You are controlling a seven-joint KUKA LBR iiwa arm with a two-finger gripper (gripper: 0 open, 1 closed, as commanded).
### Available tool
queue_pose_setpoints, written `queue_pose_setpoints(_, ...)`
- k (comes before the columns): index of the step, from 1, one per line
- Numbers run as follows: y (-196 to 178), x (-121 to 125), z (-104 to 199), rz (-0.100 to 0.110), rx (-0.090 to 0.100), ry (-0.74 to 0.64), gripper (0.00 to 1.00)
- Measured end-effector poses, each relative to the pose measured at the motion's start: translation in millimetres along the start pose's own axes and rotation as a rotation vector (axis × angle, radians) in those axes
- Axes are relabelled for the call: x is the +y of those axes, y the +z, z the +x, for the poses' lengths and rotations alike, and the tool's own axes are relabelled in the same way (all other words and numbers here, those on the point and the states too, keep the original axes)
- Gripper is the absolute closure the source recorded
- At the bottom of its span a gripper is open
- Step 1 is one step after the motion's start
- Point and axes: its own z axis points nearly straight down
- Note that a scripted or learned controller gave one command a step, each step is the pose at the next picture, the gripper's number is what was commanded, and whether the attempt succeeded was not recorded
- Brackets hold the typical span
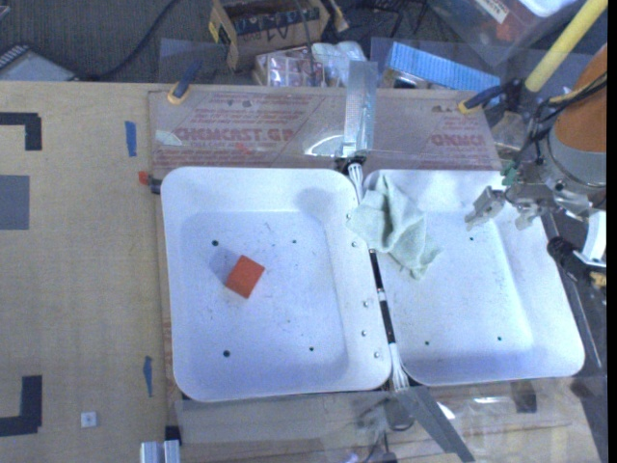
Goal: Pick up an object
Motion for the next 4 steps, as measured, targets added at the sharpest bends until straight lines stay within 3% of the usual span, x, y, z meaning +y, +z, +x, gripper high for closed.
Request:
queue_pose_setpoints(1,47,-115,5,-0.001,0.0,-0.144,0.0)
queue_pose_setpoints(2,-31,-117,-49,-0.006,-0.005,-0.475,0.0)
queue_pose_setpoints(3,-21,-89,-49,-0.006,-0.005,-0.405,0.0)
queue_pose_setpoints(4,-16,-118,-32,-0.002,-0.001,-0.747,0.0)
